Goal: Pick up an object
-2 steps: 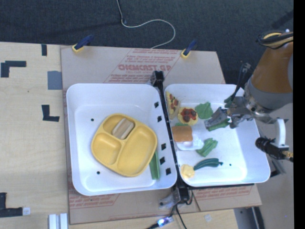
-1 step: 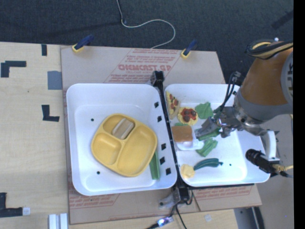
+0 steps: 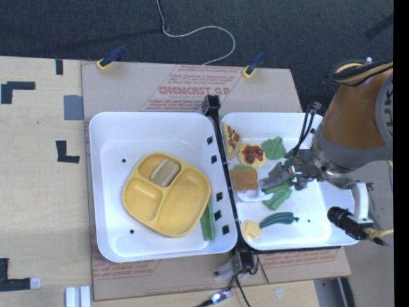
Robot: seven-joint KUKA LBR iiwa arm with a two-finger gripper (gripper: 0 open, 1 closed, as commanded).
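Jaws' state unclear, low in right bin (image 3: 319, 235); cardboard sheet (image 3: 192, 88) beneath, dark carpet (image 3: 77, 18) beyond.

Green toy piece (image 3: 277, 199) lying flat, mid right bin (image 3: 319, 235), beside brown bread toy (image 3: 245, 180)

We saw a bulky arm (image 3: 358, 117) with an orange band, a grey wrist, thin black cables, and a dark metal hand (image 3: 279, 179).
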